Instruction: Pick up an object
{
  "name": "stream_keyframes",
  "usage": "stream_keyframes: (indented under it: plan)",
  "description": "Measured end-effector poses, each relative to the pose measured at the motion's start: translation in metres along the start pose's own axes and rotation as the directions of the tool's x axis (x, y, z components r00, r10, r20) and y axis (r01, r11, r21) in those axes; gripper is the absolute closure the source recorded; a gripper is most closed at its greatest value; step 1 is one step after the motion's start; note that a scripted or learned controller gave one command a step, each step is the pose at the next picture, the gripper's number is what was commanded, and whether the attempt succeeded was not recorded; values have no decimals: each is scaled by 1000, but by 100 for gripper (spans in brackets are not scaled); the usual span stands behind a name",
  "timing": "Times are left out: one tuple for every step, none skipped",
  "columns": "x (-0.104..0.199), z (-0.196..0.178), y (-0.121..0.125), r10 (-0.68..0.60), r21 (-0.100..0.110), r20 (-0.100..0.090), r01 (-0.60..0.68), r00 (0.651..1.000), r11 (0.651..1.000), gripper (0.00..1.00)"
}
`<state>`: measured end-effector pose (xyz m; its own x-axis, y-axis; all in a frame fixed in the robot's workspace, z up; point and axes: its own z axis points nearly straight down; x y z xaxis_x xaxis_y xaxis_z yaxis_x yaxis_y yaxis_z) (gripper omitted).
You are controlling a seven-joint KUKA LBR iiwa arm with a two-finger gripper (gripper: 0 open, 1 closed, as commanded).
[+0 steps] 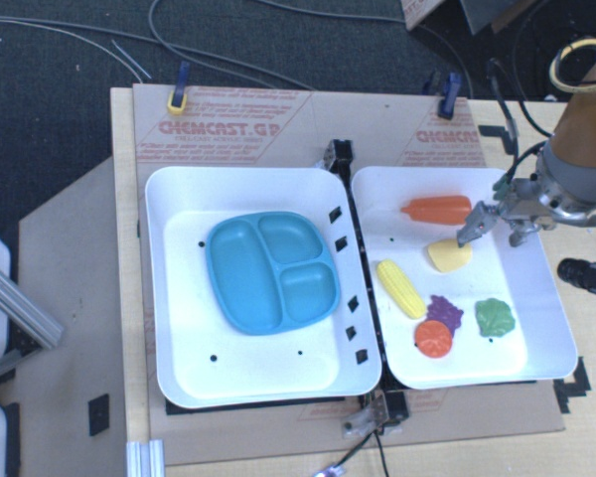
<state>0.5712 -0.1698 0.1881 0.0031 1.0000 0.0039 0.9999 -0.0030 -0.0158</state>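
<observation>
Your pincer (493,225) hangs over the right bin (546,351) near its far right corner, fingers spread, holding nothing, one fingertip just above the pale yellow piece (449,256), orange carrot (437,209) beside it.

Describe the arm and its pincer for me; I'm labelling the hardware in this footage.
The arm comes in from the right: a wide orange band sits above a grey, rounded wrist section. Below that is a cluster of darker grey metal parts, ending in the pincer, whose slim grey fingers point toward the right bin. A pale looped cable shows above the orange band.
</observation>
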Motion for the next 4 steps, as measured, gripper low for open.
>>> stream_keyframes:
  plan:
    - [1, -9, 3, -4, -15, 3, 4, 1000, 1000, 0]
    - [6, 49, 11, -5, -9, 1, 5, 1000, 1000, 0]
    - [7, 102, 11, -3, -10, 1, 3, 1000, 1000, 0]
    - [6, 88, 12, -3, -16, 2, 3, 1000, 1000, 100]
